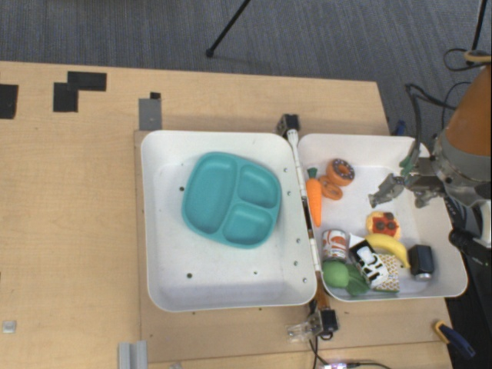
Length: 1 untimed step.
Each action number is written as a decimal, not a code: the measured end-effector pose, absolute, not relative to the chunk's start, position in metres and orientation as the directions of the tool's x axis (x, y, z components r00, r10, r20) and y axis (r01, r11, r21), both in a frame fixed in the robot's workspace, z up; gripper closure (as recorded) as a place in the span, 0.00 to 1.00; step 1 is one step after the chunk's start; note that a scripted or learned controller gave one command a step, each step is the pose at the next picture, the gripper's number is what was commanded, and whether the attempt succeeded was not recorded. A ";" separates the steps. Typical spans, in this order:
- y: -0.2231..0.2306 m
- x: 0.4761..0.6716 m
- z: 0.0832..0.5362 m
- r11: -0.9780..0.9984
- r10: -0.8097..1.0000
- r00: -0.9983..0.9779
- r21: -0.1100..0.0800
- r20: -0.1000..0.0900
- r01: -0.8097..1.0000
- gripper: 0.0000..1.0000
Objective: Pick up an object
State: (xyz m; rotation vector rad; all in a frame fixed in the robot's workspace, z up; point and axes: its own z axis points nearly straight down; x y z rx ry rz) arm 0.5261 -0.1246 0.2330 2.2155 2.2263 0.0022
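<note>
Robot arm reaching from the right over two white bins on a wooden bench.

The gripper (403, 191) hangs above the right bin (361, 148), fingers spread, holding nothing. Below it lie a banana (387, 247), carrot (314, 200) and can (336, 244). The left bin (165, 283) holds a teal divided plate (231, 198).

Single fixed overhead camera, slanted down, both bins (231, 148) framed.
</note>
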 end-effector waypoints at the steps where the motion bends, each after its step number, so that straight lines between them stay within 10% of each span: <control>1: -0.112 0.486 0.128 0.002 1.000 -0.002 -0.001 0.001 1.000 0.00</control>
